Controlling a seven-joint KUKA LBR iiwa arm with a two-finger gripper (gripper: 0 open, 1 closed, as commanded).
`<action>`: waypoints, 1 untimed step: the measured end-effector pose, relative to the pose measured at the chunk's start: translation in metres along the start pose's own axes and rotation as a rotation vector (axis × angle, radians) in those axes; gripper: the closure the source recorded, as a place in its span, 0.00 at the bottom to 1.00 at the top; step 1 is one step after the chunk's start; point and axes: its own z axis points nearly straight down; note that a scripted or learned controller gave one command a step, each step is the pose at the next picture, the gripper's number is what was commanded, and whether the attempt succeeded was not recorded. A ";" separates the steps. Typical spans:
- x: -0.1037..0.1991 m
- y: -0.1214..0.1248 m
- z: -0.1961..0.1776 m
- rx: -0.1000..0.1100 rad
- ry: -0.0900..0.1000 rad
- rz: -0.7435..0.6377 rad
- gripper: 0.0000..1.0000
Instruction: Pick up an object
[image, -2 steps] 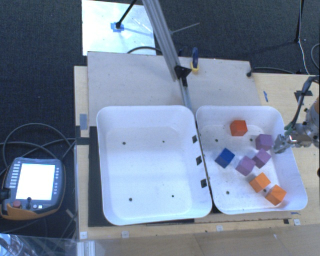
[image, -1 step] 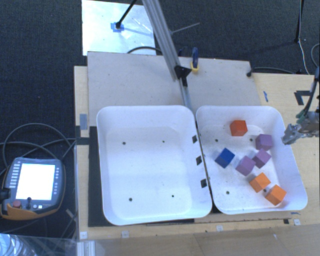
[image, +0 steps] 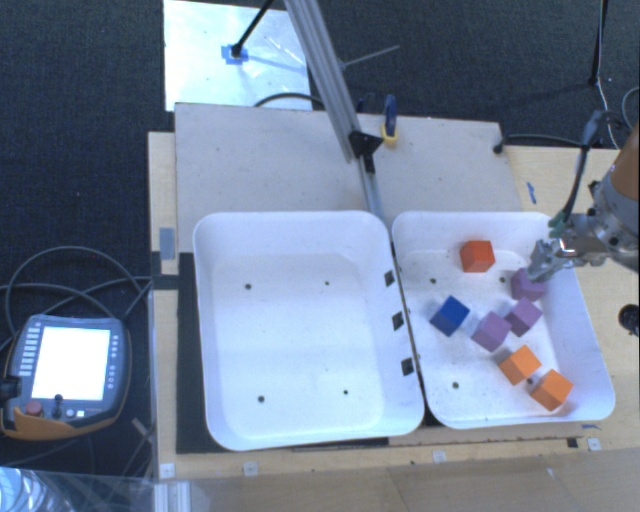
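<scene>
The right bin (image: 590, 330) holds several small blocks. An orange cube (image: 477, 256) lies near its back, and a blue cube (image: 450, 316) sits toward the divider. Two purple cubes (image: 490, 331) (image: 524, 316) touch in the middle. Two orange blocks (image: 519, 364) (image: 551, 389) rest near the front right corner. My gripper (image: 547, 262) reaches in from the right, over the bin's right side. A purple block (image: 526, 286) lies directly at its tip, partly covered by it. Whether the block is gripped is hidden from here.
The left bin (image: 215, 300) lies beside the right one, with black clips along the shared rim (image: 398, 320). A slanted metal pole (image: 335, 85) rises behind the bins. A teach pendant (image: 65, 375) with cables lies left of the bench.
</scene>
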 end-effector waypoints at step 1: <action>0.047 0.017 0.000 0.000 0.000 0.001 1.00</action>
